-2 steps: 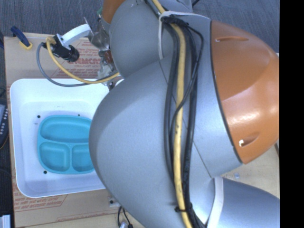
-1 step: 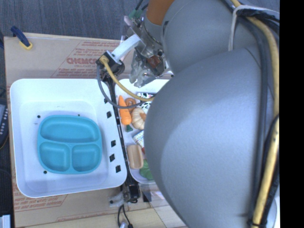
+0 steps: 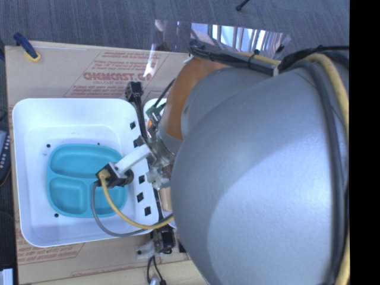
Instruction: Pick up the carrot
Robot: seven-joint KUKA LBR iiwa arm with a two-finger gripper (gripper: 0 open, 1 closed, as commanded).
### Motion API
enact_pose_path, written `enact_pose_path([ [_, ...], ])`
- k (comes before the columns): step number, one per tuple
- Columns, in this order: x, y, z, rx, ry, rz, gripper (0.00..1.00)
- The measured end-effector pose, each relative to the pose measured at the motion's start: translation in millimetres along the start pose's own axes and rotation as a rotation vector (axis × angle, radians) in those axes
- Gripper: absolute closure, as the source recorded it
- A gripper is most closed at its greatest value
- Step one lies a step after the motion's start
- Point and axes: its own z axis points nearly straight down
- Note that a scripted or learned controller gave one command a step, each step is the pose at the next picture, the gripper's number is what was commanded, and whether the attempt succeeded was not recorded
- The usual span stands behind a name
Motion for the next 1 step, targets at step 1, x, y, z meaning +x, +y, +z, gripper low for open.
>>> enact_pose_path([
  [1,8.5,-18.5,84.9,0.000,0.002,-0.334,1.00],
])
